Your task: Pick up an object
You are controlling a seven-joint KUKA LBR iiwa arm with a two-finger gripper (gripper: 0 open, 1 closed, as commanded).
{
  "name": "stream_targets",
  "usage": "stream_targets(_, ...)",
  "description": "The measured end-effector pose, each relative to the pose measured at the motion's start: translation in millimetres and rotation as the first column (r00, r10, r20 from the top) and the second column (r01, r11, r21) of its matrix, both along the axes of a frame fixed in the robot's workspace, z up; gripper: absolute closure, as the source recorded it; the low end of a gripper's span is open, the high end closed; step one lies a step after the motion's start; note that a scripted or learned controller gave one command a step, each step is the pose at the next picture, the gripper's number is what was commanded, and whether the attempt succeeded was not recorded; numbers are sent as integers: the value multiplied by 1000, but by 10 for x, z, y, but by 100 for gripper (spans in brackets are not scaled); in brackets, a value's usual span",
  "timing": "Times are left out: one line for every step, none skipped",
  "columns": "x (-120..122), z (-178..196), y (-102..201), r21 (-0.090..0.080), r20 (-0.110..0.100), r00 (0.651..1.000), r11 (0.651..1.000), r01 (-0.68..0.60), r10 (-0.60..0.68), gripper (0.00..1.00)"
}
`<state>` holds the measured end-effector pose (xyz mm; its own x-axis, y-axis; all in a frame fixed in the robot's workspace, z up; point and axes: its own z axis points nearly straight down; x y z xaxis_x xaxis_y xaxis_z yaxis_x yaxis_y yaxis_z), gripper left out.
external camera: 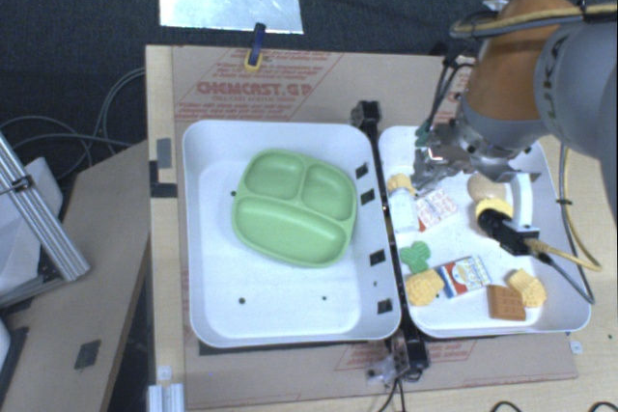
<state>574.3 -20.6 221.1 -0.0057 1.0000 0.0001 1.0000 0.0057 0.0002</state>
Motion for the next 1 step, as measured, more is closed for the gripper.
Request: stream_targets(97,-64,-65,-1,2,1000,1000,4,-4,100)
